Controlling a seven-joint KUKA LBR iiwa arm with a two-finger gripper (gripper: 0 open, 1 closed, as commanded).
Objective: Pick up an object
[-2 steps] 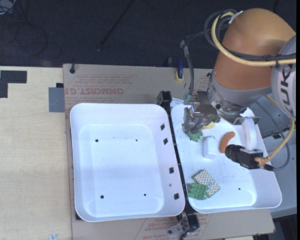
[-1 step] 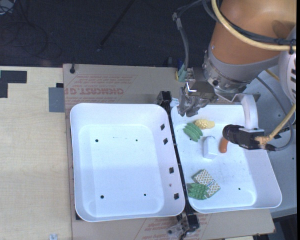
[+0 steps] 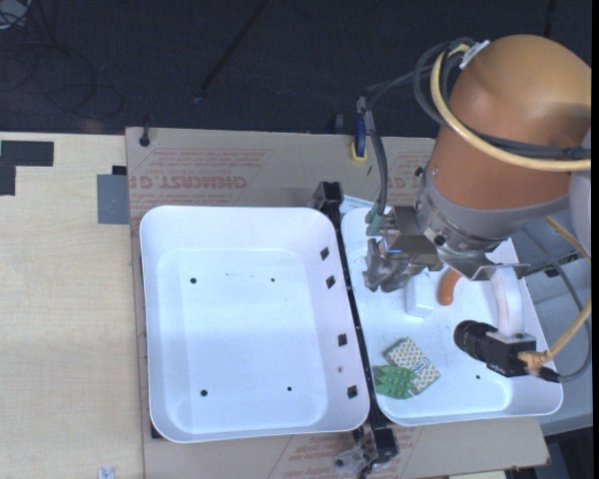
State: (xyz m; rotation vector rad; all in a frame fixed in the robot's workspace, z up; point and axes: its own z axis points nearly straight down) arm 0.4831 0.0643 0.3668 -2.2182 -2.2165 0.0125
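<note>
The hand hangs low in the right bin; whether it is open or closed I cannot tell. A small white block lies just beside it on the arm's side, with an orange piece just past that. A green patterned packet lies farther off, frontward.

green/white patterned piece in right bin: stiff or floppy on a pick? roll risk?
The patterned piece lies flat and looks thin, its green end crumpled: probably floppy and light, apt to drape. Lying flat on the right bin floor, it is unlikely to roll; a push would likely slide it on the smooth white surface.
</note>
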